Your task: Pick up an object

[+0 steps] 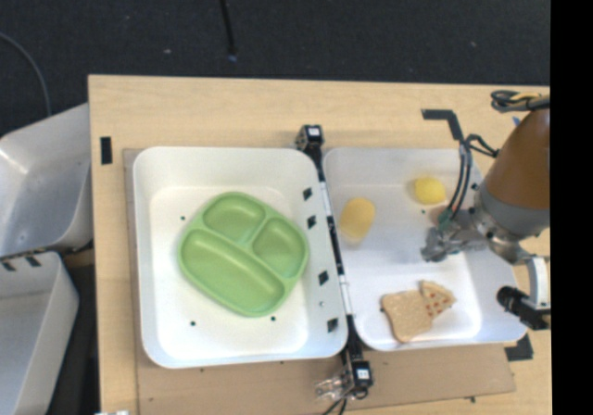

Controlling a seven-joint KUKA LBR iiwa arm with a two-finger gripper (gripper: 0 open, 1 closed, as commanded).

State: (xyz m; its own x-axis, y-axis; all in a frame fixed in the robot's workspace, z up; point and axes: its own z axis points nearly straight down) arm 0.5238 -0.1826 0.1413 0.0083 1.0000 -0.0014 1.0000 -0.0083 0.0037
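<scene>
your gripper (443, 245) hovers low in the right white bin (389, 183), between the small round yellow object (429, 189) and the tan toast slice (417, 308); i cannot tell its opening. you're on approach: descend and close next.

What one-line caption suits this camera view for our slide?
The gripper hovers in the right bin among two yellow pieces and a toast slice; a green plate fills the left bin.
</scene>
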